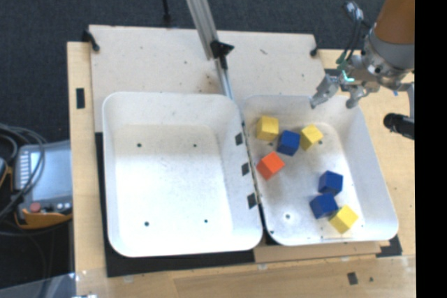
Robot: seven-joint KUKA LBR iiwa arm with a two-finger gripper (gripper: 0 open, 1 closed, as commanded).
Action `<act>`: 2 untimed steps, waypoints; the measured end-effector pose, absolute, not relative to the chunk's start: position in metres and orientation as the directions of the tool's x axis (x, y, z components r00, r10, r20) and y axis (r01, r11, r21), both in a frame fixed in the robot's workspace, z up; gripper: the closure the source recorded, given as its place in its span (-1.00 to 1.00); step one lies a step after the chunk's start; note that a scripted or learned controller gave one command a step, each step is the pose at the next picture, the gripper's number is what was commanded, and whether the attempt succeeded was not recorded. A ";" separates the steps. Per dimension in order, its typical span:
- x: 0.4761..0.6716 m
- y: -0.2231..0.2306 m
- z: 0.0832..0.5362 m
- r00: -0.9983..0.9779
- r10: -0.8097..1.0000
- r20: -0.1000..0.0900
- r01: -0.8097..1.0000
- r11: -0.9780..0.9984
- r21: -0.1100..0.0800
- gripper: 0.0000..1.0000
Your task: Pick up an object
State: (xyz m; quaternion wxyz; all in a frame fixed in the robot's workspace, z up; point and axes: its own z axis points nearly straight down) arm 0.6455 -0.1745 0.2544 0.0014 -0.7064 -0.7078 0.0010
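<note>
I see the gripper over the right bin's far edge. Its jaws are spread apart with nothing between them. Coloured cubes lie below.

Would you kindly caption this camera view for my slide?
Open pincer above right white bin's far rim; seven coloured blocks inside.

bench: light wood | on it: left white bin, right white bin, side by side

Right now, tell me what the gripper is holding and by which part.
Nothing. The gripper hangs open above the far edge of the right bin, with no block between its fingers; the blocks lie loose in that bin.
</note>
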 end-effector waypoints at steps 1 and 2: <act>0.646 -0.175 0.257 -0.004 1.000 -0.003 1.000 0.004 0.000 -1.00; 0.645 -0.167 0.203 -0.006 1.000 -0.001 1.000 0.006 -0.004 -1.00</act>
